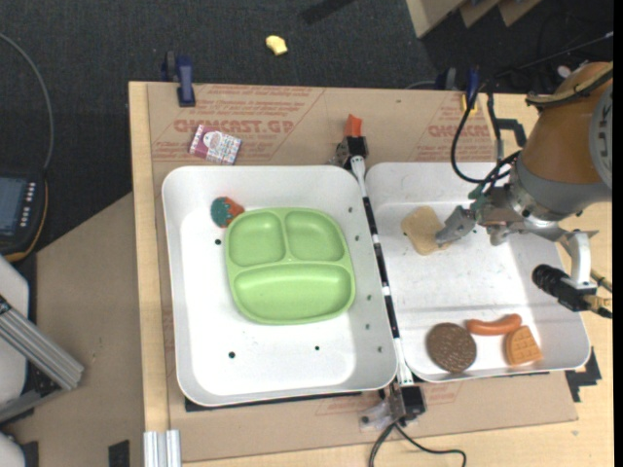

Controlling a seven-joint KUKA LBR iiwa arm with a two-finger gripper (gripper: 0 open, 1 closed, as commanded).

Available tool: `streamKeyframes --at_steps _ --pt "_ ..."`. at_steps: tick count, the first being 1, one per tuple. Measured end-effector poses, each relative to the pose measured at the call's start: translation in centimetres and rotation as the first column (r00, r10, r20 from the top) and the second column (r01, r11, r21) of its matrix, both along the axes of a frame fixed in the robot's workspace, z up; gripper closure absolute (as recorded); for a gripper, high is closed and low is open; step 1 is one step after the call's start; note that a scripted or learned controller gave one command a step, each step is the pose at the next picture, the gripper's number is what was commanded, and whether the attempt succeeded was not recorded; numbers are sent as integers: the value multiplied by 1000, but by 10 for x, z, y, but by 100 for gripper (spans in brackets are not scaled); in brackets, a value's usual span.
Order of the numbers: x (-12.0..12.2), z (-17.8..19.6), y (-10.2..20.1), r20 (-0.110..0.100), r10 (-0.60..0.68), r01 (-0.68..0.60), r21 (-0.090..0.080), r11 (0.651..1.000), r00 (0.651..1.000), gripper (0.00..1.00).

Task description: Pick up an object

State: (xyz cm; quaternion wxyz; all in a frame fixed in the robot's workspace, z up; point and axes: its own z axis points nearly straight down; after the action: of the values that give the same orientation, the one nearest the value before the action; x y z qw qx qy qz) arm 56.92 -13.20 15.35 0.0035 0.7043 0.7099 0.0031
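With the gripper (452, 232) beside the flat beige bread-like slice (421, 230) in the right white bin (569, 358), we cannot tell whether it is released or clenched, so we centre it over the slice before closing.

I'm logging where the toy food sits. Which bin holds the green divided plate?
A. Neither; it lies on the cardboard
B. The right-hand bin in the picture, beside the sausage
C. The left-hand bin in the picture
C: the green divided plate lies inside the left-hand bin, while the sausage lies in the other bin.
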Motion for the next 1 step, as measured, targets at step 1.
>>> streamKeyframes --at_steps 1 --pt "11 -73 33 -15 -4 4 3 1000 1000 0"
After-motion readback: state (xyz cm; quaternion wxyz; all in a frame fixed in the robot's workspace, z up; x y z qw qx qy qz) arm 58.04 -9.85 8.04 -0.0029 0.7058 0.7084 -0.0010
